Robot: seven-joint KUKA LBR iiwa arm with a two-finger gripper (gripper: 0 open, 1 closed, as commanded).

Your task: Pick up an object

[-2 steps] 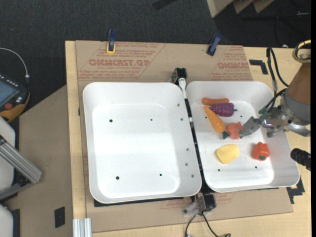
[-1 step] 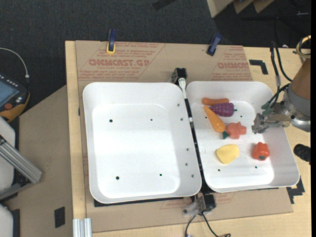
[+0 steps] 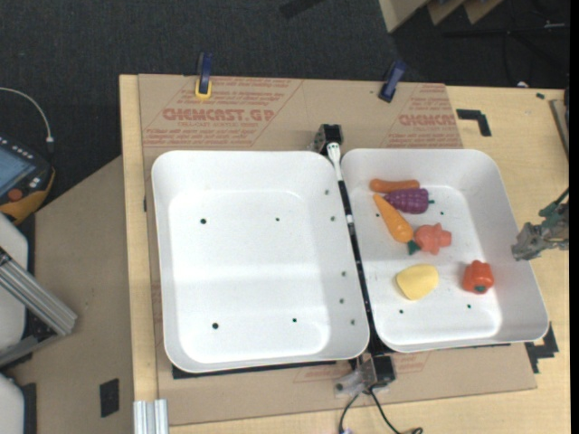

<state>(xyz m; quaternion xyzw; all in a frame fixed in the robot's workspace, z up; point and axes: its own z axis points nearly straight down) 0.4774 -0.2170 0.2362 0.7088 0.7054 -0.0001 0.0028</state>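
Note:
The right bin (image 3: pixel 493 174) holds several toy foods. An orange carrot (image 3: pixel 393 219) lies at a slant beside purple grapes (image 3: pixel 408 200), with a thin orange piece (image 3: pixel 391 185) just behind them. A pink-red toy (image 3: pixel 432 239) sits near the middle, a yellow lemon-like piece (image 3: pixel 416 282) in front of it, and a red pepper (image 3: pixel 478 277) toward the right. My gripper (image 3: pixel 528 242) hangs over the right rim of this bin, right of and slightly behind the red pepper, apart from every toy. Nothing shows in its grasp.
The left bin (image 3: pixel 253 256) stands beside the right one, their rims touching along the middle. Both rest on a cardboard sheet (image 3: pixel 271 107) held by clamps (image 3: pixel 204 78) at the back. Cables and a connector (image 3: pixel 373 373) lie at the front edge.

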